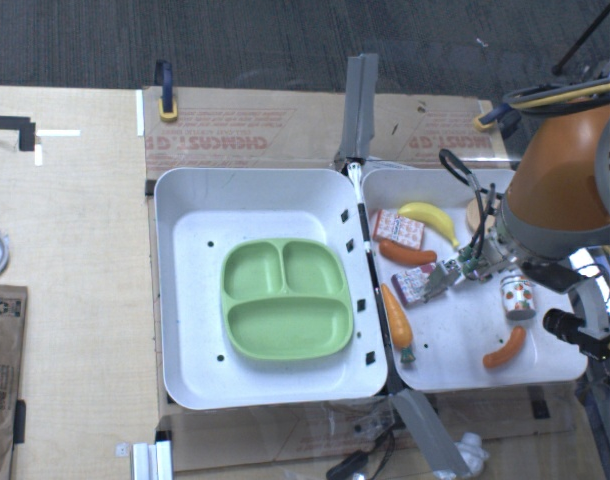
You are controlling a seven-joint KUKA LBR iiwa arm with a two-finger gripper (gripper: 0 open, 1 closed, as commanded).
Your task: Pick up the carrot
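Your pick isn't done yet. The carrot (pixel 396 320) lies flat on the floor of the right bin (pixel 455 368), at its left edge right by the wall shared with the left bin (pixel 185 298), green top pointing toward the near side. Nothing is lifting it and nothing touches it.

Your gripper (pixel 440 279) sits to the right of the carrot and a bit farther back, low over the bin. It appears pressed onto or pinching a small pink-and-white packet (pixel 413 285), but it's too small to be sure, so I cannot tell its state.

The carrot is near the gripper, not under it. An orange-red sausage (pixel 407 253) lies just beyond the gripper, with a red snack box (pixel 399 230) and a banana (pixel 430 217) farther back.

Left for you, by my read:
1. shift left and toward the near side
2. line up across the carrot's body
3. descend, grasp, lift

The bin wall beside it leaves little room on the left.
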